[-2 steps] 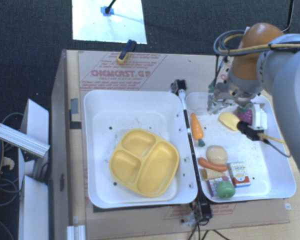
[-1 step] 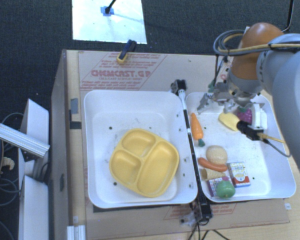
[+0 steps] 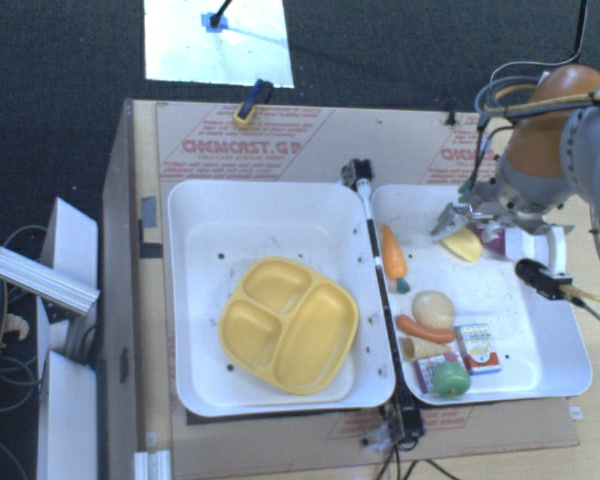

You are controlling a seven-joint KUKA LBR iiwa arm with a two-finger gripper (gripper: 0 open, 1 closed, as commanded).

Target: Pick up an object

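My gripper [image 3: 468, 230] hangs low over the back of the right bin [image 3: 540, 368], its fingers spread open. A pale yellow wedge [image 3: 464, 247] lies on the bin floor right at the fingertips, seemingly between them; I cannot see a grip on it. Further forward in the same bin lie an orange carrot [image 3: 393, 253], a beige round piece [image 3: 433, 308], an orange-red sausage [image 3: 427, 329], a small red and white box [image 3: 478, 348] and a green apple [image 3: 450, 378].
The left bin [image 3: 210, 218] holds a yellow divided plate [image 3: 290, 323]. A black rail [image 3: 378, 268] runs along the divide between the bins. A black cable fitting [image 3: 540, 278] hangs off the arm over the right bin's right side.
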